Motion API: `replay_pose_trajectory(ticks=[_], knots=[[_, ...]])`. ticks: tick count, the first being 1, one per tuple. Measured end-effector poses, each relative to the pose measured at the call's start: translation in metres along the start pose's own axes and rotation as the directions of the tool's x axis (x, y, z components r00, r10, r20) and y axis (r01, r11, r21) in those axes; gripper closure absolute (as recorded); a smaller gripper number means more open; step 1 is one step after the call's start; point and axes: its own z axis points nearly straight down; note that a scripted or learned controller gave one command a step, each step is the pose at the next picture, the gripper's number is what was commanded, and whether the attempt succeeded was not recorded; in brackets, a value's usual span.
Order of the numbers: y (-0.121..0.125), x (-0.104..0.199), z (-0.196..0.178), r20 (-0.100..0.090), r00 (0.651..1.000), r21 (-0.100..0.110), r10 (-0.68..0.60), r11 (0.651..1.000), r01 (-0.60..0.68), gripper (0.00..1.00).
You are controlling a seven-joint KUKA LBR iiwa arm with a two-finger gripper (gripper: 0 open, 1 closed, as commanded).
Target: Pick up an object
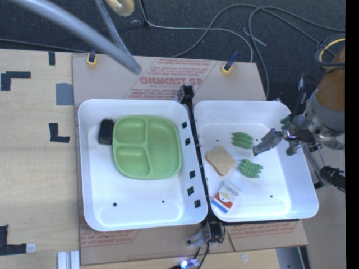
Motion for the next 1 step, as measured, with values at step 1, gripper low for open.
replay_pose_trajectory(ticks=[1], knots=[[0.002, 0.0004, -0.0057, 0.002, 1.0, -0.011, -0.004, 1.0, 0.004, 0.0]])
